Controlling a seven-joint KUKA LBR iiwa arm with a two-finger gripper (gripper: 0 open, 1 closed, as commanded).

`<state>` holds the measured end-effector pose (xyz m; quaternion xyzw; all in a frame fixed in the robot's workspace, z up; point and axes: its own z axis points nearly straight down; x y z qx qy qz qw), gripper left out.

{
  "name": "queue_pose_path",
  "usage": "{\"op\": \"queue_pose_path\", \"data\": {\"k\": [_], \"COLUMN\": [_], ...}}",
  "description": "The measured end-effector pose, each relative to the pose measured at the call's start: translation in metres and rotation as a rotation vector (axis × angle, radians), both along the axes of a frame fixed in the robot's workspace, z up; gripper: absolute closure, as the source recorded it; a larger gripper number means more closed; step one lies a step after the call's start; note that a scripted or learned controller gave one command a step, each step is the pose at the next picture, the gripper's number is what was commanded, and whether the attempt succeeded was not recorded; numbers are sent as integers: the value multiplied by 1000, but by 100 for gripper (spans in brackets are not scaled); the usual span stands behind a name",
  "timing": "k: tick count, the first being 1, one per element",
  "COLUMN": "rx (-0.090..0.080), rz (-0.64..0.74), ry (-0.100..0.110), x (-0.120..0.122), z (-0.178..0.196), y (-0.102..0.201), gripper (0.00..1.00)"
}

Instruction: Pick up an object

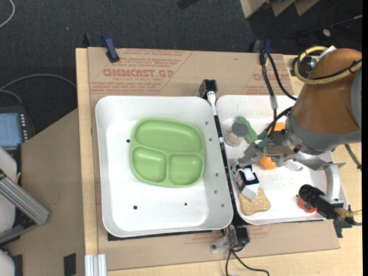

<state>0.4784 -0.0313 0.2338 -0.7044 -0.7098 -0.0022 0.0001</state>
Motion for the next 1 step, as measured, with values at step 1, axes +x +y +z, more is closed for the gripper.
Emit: {"op": "queue_pose_path", "data": {"k": [1], "rx": [-4], "rz": [-7], "ry": [-1], "x": [2], "z": [7], "y": [-5], "gripper": [100]}}
